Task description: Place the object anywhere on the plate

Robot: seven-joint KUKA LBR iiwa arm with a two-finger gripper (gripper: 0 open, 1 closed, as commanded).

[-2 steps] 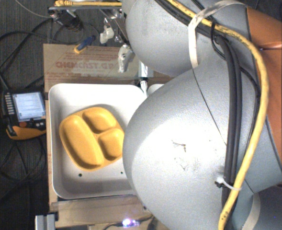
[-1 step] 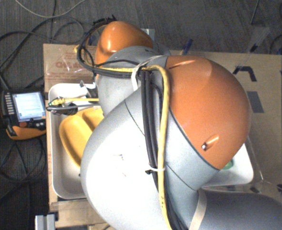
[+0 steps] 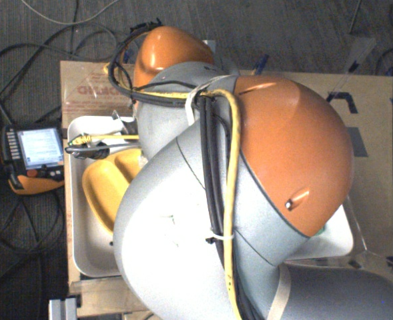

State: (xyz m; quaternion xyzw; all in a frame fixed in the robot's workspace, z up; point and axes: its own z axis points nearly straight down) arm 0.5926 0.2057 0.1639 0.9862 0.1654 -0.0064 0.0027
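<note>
The grey arm [image 3: 203, 212] looms over the white bin [image 3: 83, 259], covering most of it. A yellow plate [image 3: 106, 189] lies in that bin, partly hidden by the arm. Whether the jaws are spread or pressed together, I cannot tell.

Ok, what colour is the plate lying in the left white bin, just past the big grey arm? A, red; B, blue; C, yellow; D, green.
C: the shallow yellow plate lies in the white bin at the left, partly hidden behind the grey arm.

Non-task items: handheld control pendant [image 3: 36, 153] on dark carpet [image 3: 23, 59], loose cables [image 3: 49, 19], cardboard sheet [image 3: 89, 89] under the white bins [image 3: 76, 245]
</note>
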